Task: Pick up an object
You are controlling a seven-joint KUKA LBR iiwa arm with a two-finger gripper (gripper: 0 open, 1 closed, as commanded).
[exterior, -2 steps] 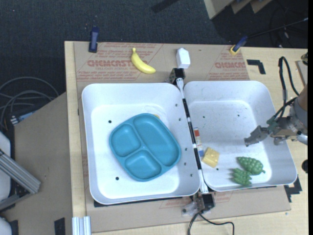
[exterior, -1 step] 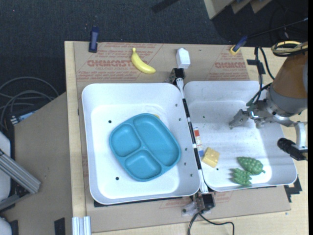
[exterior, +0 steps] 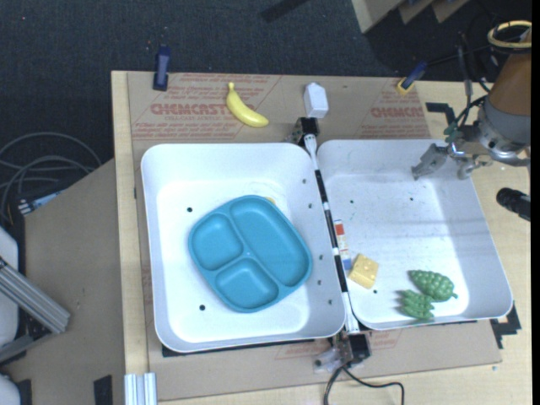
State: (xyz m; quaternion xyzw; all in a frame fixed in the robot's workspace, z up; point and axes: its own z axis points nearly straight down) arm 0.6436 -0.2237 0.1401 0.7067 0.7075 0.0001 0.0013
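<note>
Bench: I see a tan cardboard-covered bench (exterior: 211, 112) with red lettering, carrying both bins.
Bins: two shallow white plastic bins, left bin (exterior: 164, 184) and right bin (exterior: 472, 226), touching along a dark centre strip.
Cables: I make out grey looped cables (exterior: 42, 163) on the dark floor, left of the bench.
Clips: a blue clip (exterior: 161, 66) at the bench's far left corner; a blue-and-yellow clip (exterior: 411, 78) at the far edge, right.
White block: a small white block (exterior: 316, 99) sits just behind the bins' seam.

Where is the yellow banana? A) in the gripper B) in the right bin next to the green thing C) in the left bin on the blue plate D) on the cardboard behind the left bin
D: the banana lies on the cardboard behind the left bin, outside both bins.
</note>
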